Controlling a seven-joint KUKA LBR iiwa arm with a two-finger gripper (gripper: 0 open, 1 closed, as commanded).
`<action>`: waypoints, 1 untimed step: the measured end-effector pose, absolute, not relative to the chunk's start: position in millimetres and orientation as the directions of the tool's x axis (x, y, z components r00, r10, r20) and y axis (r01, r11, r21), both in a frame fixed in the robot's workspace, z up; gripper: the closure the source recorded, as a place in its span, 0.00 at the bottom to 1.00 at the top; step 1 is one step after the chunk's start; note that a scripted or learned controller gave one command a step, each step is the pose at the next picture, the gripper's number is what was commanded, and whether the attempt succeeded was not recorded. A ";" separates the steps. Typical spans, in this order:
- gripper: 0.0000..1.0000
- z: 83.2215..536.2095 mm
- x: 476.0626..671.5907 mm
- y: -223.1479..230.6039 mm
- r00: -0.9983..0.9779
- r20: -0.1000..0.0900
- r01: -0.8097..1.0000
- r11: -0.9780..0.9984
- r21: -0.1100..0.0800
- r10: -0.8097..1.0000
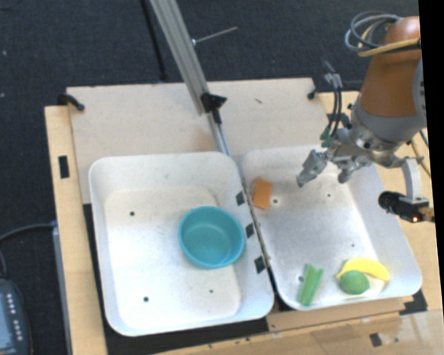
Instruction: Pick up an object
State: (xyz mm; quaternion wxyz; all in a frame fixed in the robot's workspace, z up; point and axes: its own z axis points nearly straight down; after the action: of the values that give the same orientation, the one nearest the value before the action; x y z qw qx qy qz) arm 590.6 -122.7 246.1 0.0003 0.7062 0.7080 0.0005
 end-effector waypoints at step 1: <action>0.00 246.1 590.6 -122.7 -0.002 0.001 1.000 0.002 0.001 1.000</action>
State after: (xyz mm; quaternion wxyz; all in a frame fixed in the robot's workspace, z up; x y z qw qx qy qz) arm 590.6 -122.7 246.1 0.0003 0.7065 0.7077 0.0007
